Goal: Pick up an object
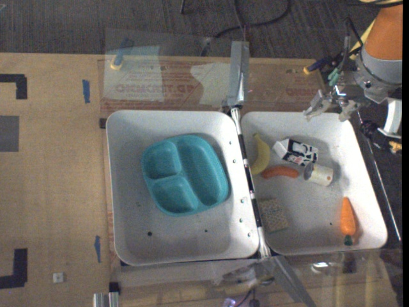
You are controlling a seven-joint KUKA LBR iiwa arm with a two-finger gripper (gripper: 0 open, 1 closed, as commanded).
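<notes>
The right bin (364, 165) holds a yellow banana (260, 154) at its left wall, a white carton with dark print (295, 151), an orange-red sausage-shaped piece (280, 172), a white cylinder (319, 173), a tan sponge-like square (274, 214) and an orange carrot (347, 219) near the right wall. My gripper (332, 105) hangs above the bin's far edge, to the upper right of the carton. Its two fingers are spread apart and nothing sits between them.
The left bin (124, 222) carries a teal divided plate (185, 174). A metal divider bar (236, 75) runs up from between the bins. Cables lie on the floor behind the bench, and the arm's orange band (387, 27) is at the upper right.
</notes>
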